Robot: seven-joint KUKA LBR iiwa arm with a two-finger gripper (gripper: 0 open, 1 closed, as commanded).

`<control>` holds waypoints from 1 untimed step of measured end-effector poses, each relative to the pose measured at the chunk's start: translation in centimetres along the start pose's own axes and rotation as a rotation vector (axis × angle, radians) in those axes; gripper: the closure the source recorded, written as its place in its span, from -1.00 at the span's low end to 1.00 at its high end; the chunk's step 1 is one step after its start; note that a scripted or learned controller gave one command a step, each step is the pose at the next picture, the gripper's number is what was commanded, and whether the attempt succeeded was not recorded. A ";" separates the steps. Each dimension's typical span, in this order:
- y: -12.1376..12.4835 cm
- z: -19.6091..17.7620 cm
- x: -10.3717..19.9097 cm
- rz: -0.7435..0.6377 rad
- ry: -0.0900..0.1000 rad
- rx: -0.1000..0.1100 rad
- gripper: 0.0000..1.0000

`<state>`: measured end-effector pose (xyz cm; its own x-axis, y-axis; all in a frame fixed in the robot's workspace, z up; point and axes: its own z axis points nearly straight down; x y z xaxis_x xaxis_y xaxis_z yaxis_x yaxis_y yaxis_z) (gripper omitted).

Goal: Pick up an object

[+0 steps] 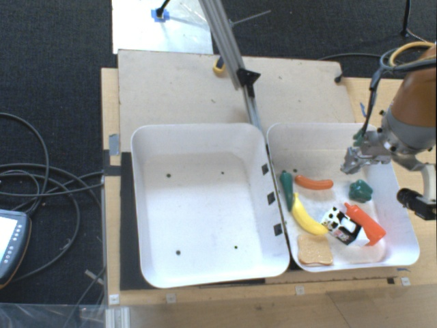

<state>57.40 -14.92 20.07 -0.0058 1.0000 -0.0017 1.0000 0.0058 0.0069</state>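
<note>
Camera view: arm [413, 108] poises claw [356, 157] above right bin [311, 142], grip state unclear.

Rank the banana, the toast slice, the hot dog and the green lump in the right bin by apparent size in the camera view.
1. banana, longest
2. hot dog and toast slice, too alike to separate
3. green lump, smallest

No readable text anywhere

The black-and-white patterned item [341, 225], at about four o'clock in the right bin [403, 251], carried markings too small to read, and the screen of the device [9, 241] at nine o'clock was blank to the eye.
</note>
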 end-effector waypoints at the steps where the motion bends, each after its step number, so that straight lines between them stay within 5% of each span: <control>1: 0.1 -2.5 0.0 0.000 0.000 0.002 1.00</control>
<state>57.54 -14.94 22.59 -0.0060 1.0000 -0.0015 1.0000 0.0060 0.0051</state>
